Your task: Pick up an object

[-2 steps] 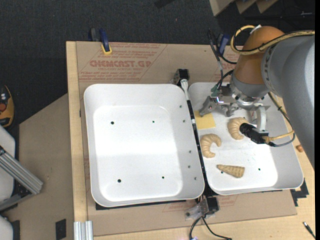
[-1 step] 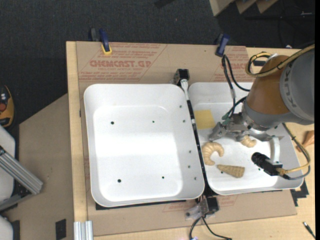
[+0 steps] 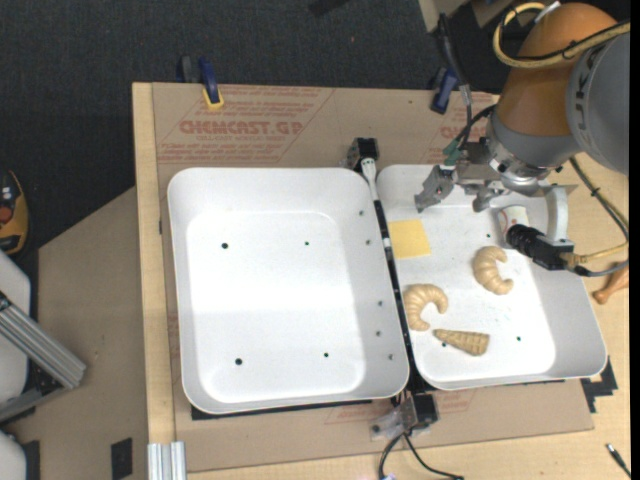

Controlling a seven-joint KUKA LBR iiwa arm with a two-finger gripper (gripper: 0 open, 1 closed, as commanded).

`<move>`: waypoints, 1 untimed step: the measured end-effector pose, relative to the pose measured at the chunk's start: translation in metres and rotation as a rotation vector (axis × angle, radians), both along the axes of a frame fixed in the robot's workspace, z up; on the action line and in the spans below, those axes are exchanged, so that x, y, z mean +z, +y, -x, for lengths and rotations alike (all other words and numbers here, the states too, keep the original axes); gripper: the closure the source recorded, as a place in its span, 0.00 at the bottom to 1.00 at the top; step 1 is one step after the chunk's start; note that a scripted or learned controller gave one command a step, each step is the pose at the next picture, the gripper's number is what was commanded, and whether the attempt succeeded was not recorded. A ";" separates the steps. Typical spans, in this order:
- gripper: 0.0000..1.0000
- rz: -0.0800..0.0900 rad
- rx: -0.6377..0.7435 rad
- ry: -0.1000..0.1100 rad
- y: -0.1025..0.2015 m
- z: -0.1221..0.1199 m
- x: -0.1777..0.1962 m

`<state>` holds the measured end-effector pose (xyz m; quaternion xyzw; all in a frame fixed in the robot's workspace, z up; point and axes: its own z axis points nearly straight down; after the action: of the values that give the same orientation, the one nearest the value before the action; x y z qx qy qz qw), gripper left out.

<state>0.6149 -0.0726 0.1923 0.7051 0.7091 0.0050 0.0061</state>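
The hand (image 3: 462, 190) hangs spread and empty over the right bin (image 3: 575, 353). The cheese (image 3: 410, 238) lies just below-left of it, nearest.

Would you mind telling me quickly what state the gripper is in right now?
Gripper: open, holding nothing, hovering over the far end of the right bin.

Floor: dark speckled carpet (image 3: 90, 28), visible along the top and left. Bench: brown board top (image 3: 250, 118) printed with red lettering, fixed at its far edge by blue clamps (image 3: 205, 76). Aluminium frame rail (image 3: 40, 343) at lower left; even overhead light, soft shadows.
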 end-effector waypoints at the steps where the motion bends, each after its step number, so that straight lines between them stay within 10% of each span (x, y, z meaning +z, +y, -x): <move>1: 0.00 -0.002 -0.011 0.023 -0.043 0.023 -0.113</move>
<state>0.5922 -0.1159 0.0790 0.7088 0.7054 -0.0025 -0.0030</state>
